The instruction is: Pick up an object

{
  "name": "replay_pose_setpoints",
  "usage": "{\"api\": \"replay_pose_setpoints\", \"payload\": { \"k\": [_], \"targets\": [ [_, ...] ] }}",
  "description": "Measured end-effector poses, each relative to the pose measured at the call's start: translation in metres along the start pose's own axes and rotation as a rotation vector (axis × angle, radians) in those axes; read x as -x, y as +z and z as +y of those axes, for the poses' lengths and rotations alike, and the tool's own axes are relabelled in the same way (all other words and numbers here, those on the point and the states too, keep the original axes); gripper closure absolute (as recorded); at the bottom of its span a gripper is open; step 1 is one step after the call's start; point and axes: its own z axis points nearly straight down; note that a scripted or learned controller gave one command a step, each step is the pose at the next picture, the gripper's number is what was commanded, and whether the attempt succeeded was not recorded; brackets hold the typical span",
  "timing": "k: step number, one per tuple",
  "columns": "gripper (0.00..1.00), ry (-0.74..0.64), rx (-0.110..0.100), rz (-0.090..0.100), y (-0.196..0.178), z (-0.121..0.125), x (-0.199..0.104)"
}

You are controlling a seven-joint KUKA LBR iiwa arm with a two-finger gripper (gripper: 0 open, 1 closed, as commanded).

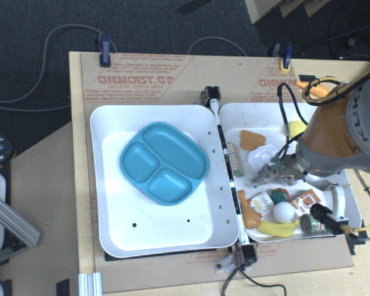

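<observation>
The right bin [268,111] holds several small items: an orange wedge [251,139], a clear plastic lump [259,159], a white ball [284,211], a yellow banana [277,229], an orange carrot-like piece [248,211] and a small red-and-white packet [308,199]. My gripper [270,171] reaches down into the middle of this bin, just right of the clear lump and above the white ball. The grey arm with its orange band [327,134] covers the bin's right part.
The left bin [105,134] holds a blue divided plate [164,162]. A black divider bar [225,165] runs between the bins. Black cables [287,103] loop near the arm. Blue clamps [104,45] grip the bench's far edge.
</observation>
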Motion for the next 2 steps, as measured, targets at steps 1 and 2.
{"api": "replay_pose_setpoints", "payload": {
  "k": [1, 2],
  "targets": [
    [0.00, 0.001, -0.006, 0.002, 0.010, -0.032, 0.009],
    [1.00, 0.000, -0.002, 0.001, 0.000, -0.030, 0.008]
  ]
}}
